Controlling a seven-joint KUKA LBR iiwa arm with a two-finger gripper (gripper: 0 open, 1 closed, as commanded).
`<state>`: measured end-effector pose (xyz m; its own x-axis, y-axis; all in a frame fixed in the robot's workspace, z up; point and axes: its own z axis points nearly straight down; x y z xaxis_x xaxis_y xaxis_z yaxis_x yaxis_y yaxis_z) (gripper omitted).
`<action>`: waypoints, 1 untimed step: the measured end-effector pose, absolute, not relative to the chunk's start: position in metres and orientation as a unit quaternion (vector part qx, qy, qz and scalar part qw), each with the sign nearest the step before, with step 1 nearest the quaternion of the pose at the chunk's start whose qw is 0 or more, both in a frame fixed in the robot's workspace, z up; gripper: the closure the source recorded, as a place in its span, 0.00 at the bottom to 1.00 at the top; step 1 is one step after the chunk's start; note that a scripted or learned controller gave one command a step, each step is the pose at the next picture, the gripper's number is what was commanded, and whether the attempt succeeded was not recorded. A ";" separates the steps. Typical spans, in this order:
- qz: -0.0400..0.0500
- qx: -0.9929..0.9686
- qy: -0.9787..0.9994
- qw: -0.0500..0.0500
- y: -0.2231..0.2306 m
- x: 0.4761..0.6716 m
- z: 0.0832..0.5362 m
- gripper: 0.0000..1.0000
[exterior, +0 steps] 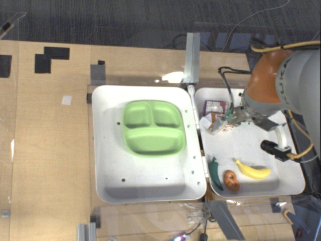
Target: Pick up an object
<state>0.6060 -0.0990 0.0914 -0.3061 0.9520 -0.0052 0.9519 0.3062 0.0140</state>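
Note:
The right bin holds a yellow banana, a reddish-brown round fruit and a dark green vegetable along its front edge. A small printed packet lies in its far left corner. My gripper is low over the bin's left side, just in front of the packet, pointing left. A small brown item sits right by its tip; whether it is touched or held is unclear.
The left bin carries a green divided plate. A metal divider rail separates the bins. The grey arm with its orange band enters from the right, with black cables over the right bin's far side.

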 end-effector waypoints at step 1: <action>-0.006 0.530 0.848 -0.017 -0.119 0.655 0.088 0.00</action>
